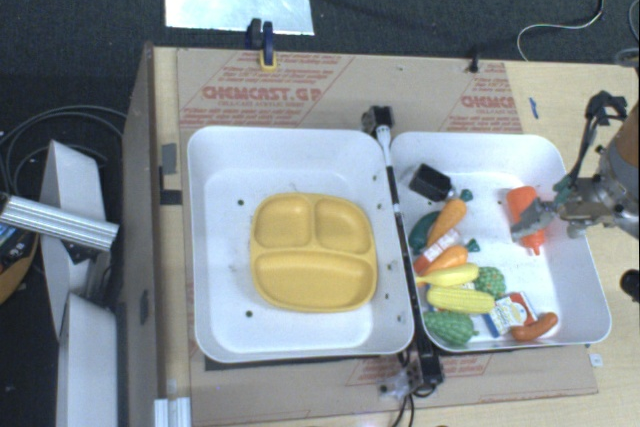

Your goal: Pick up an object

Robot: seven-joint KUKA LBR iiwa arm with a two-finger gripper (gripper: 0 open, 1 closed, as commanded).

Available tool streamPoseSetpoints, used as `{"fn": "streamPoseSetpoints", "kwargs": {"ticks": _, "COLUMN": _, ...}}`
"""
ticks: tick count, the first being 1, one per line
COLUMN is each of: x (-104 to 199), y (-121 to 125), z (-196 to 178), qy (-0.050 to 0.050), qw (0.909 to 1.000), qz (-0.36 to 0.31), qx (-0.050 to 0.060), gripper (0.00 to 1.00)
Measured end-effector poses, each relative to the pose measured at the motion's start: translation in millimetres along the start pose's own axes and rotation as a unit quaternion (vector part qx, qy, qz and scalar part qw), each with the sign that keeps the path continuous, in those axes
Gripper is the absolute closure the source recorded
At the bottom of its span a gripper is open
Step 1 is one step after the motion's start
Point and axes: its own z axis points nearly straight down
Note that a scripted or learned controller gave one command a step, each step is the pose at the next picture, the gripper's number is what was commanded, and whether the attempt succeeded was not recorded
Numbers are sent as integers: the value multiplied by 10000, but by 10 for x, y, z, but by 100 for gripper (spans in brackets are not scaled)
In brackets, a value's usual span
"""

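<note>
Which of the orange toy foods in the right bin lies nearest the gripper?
The orange piece by the bin's right wall, right beside the gripper. The two carrots lie further left, near the divider.

The two white bins (215, 215) look like smooth plastic with a soft shine. The yellow divided plate (313, 251) is matt plastic. The toy corn (461, 299) and toy carrot (446, 221) seem glossy plastic. The brown board (330, 90) under the bins looks like matt cardboard, and the floor (80, 15) like rough dark carpet.
</note>
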Motion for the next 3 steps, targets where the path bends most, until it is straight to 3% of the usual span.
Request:
{"fn": "streamPoseSetpoints", "kwargs": {"ticks": 2, "x": 520, "y": 1108, "z": 1669, "qy": 6, "qw": 10000, "qz": -3, "qx": -3, "gripper": 0}}
{"fn": "streamPoseSetpoints", "kwargs": {"ticks": 3, "x": 516, "y": 1122, "z": 1556, "qy": 1, "qw": 10000, "qz": -8, "qx": -23, "gripper": 100}}
